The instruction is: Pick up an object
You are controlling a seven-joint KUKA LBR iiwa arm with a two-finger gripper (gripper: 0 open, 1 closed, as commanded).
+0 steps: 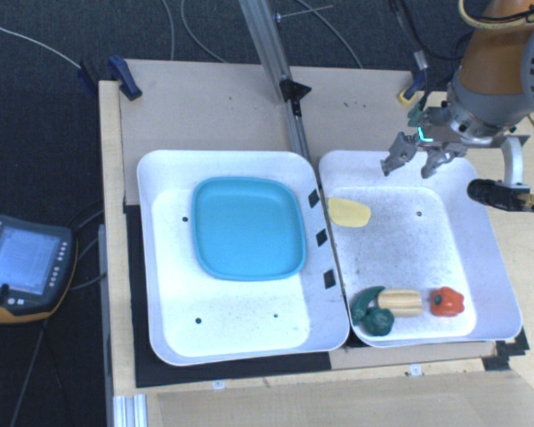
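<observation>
My gripper (416, 160) hangs over the far edge of the right bin (481, 229), its two fingers spread open with nothing between them. Below it and to the left, a yellow flat piece (349, 212) lies near the bin's left wall. Along the near side of the same bin lie a dark green vegetable toy (372, 310), a tan cylinder (400, 302) and a red pepper toy (446, 302), close together. All of them are well apart from the gripper.
A blue square plate (247, 228) rests in the left bin (165, 265). A slanted metal rail (276, 47) runs down to the gap between the bins. A teach pendant (22, 265) lies off the bench to the left. Cables cross the dark floor behind.
</observation>
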